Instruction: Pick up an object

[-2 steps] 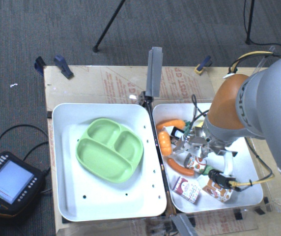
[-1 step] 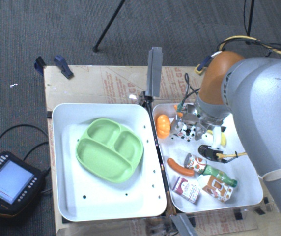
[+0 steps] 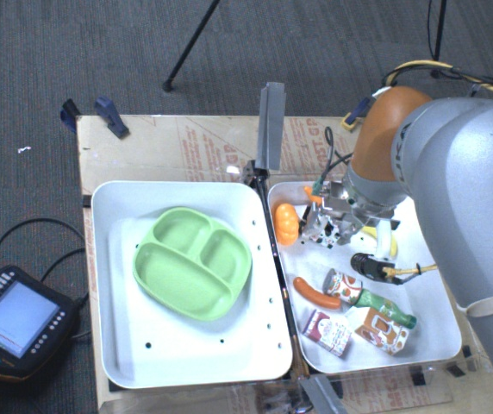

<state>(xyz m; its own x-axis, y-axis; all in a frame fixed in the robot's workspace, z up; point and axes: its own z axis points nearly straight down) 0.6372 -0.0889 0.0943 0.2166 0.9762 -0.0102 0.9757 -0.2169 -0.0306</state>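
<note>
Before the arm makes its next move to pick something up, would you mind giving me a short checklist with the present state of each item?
1. Gripper is over the right bin, where the objects lie: ok.
2. A target lies close by: ok, the small orange pumpkin sits just beside it.
3. Something held between the fingers: cannot tell, the wrist hides them.
4. Room around the target: not ok, the pumpkin sits against the bin's left wall.
5. Other candidates lie apart: ok, the sausage is separate; the green bottle and cartons crowd together.
6. Left bin holds the green divided plate: ok.
</note>
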